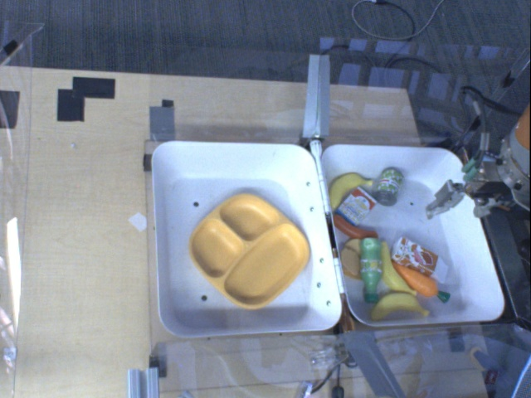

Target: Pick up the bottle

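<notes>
One end effector (452,196) finger shows, arm cropped.

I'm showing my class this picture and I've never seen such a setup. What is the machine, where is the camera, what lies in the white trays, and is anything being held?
One camera looks down at a slant on a wooden bench. A robot arm reaches in from the right; its pincer hovers over the right bin, with nothing seen between its fingers. The left bin holds a yellow divided plate. The right bin holds toy groceries: a green bottle, bananas, a carrot, a small can and two cartons. The bottle lies untouched.
</notes>
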Robot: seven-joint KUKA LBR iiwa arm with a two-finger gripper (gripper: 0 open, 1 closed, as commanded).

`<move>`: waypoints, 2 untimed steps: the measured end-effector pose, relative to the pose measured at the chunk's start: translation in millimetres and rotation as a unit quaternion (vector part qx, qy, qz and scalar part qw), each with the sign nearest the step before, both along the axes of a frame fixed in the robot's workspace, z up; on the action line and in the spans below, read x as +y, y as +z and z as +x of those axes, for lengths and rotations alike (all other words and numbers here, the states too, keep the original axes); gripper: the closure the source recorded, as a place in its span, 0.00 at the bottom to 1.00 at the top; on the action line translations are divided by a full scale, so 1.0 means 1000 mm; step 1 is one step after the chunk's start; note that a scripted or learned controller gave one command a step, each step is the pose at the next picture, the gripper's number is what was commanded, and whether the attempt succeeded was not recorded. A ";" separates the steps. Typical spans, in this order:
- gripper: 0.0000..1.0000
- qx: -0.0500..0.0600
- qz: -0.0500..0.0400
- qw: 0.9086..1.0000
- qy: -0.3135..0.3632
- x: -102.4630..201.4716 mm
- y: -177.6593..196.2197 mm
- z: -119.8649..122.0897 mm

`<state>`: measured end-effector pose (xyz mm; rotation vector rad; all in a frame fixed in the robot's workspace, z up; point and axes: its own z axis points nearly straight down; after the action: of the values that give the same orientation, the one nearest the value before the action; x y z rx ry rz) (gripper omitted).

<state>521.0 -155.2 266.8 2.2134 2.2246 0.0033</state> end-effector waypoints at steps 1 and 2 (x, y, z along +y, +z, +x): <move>0.00 0.000 0.000 0.999 0.052 0.035 -0.124 -0.017; 0.00 -0.002 0.001 0.973 -0.232 0.065 -0.170 0.044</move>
<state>564.7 -90.7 97.3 2.6681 1.6501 0.0091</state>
